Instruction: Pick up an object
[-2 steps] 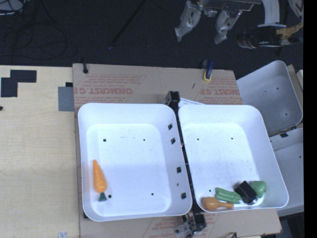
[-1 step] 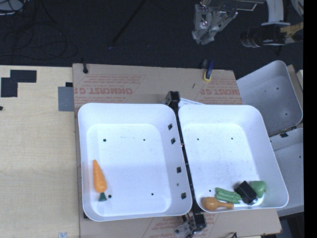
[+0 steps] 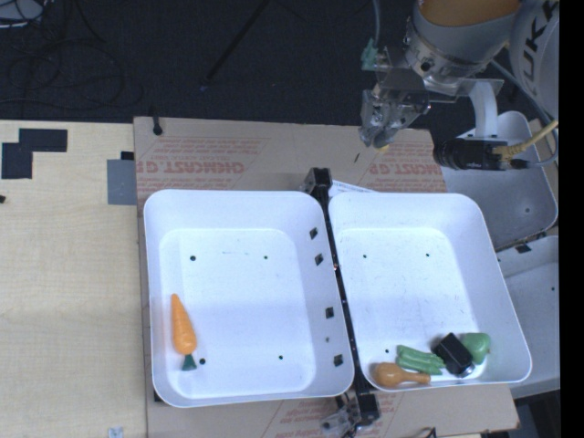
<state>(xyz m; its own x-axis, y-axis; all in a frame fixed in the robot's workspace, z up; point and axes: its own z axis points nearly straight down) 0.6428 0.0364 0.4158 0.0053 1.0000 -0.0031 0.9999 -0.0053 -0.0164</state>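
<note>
- The arm, grey with an orange band, reaches in from the right and hangs above the far edge of the counter, behind the two bins.
- Its tool points down over the brown cardboard sheet, just beyond the rim of the right bin. It sits high and well apart from every object; nothing shows between its tips, and I cannot tell from here whether it is released or clenched.
- In the left bin a toy carrot lies alone near the front left corner: orange, tapered, with a small dark green stub at its near end, lying lengthwise along the bin's left wall.
- In the front right corner of the right bin four small things crowd together: an orange pear-shaped piece nearest the front, a green pea pod just beside it, a black block tilted against that, and a green rounded piece touching the block at the far right.
- A black clip strip runs between the two bins where their rims meet.
</note>
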